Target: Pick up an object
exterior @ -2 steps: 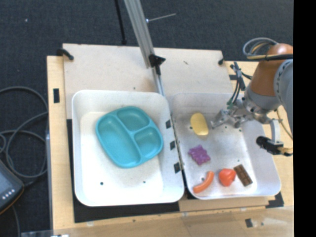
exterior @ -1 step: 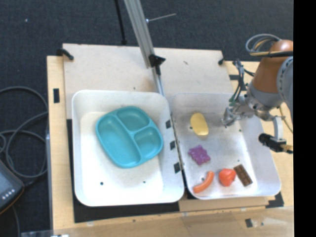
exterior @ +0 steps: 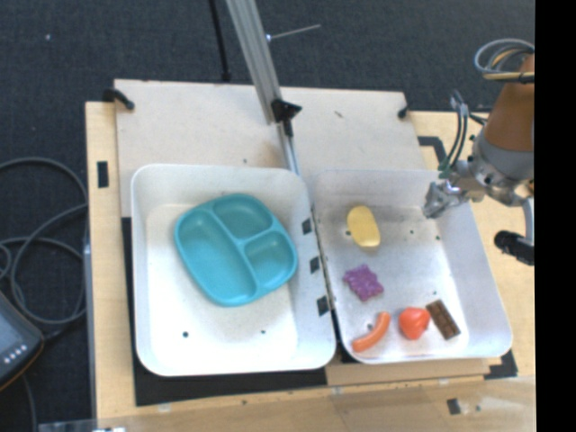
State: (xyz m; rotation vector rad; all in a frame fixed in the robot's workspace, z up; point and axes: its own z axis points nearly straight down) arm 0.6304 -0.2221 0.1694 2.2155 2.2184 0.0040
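The claw (exterior: 437,200) sits at the far right edge of the right bin (exterior: 468,268), low over the bin's rim. It is too small and blurry to tell how it is set. Nothing can be seen in its grip. Above it is the grey arm (exterior: 502,156) with its orange band (exterior: 513,115), coming in from the right.

Left of the claw, in the far part of the right bin, lies a yellow lump (exterior: 364,226). Nearer, in the middle of the bin, is a small purple thing (exterior: 364,283). Along the near wall lie three things in a row: an orange carrot-like stick (exterior: 372,331) on the left, a red round thing (exterior: 413,323) in the middle, and a brown bar (exterior: 443,319) on the right. The red one and the brown bar are just beside each other.

The left bin (exterior: 162,331) holds a teal plate (exterior: 236,248) with three sections. Both bins rest side by side on the bench (exterior: 108,385). A metal pole (exterior: 254,48) leans up from the far side.
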